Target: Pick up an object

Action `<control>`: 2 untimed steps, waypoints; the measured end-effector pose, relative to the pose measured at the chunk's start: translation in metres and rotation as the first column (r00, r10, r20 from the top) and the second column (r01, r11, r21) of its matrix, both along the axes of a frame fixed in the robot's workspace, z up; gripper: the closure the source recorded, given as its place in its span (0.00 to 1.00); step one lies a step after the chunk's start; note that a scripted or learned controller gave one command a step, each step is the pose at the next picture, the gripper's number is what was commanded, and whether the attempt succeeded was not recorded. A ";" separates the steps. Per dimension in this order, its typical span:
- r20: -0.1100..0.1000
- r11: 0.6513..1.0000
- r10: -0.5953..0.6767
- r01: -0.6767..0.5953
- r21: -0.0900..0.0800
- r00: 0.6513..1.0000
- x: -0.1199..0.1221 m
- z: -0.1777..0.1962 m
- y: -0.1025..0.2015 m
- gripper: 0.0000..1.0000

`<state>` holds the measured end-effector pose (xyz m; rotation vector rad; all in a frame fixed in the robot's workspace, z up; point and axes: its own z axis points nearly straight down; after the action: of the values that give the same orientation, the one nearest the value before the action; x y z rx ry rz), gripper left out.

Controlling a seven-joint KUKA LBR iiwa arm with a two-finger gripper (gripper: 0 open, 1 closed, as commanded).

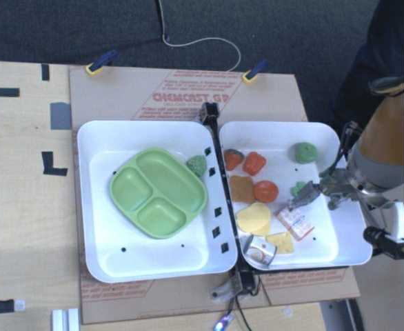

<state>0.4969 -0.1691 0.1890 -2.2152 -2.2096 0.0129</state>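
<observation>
The right bin (326, 133) holds several toy foods: a strawberry (233, 158), a red pepper (254, 163), a brown bread slice (241, 188), a red tomato (265, 191), a green ball (305, 152), a yellow lemon (254, 218), a cheese wedge (280, 242), a white and red packet (295, 222) and a can (259, 251). My gripper (303, 196) reaches in from the right, low over the bin. It is just above the packet and right of the tomato. A small green piece (299, 186) sits right beside its tip.
The left bin (92, 185) carries a green divided plate (158, 192), with a green broccoli piece (198, 164) at its right edge. A black divider (219, 185) runs between the bins. The arm's body (381, 157) stands over the right bin's right rim.
</observation>
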 end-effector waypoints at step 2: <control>0.005 1.000 0.004 -0.004 -0.001 1.000 0.008 -0.047 -0.004 0.00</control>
<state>0.5053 -0.1731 0.1422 -2.2134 -2.2170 0.0083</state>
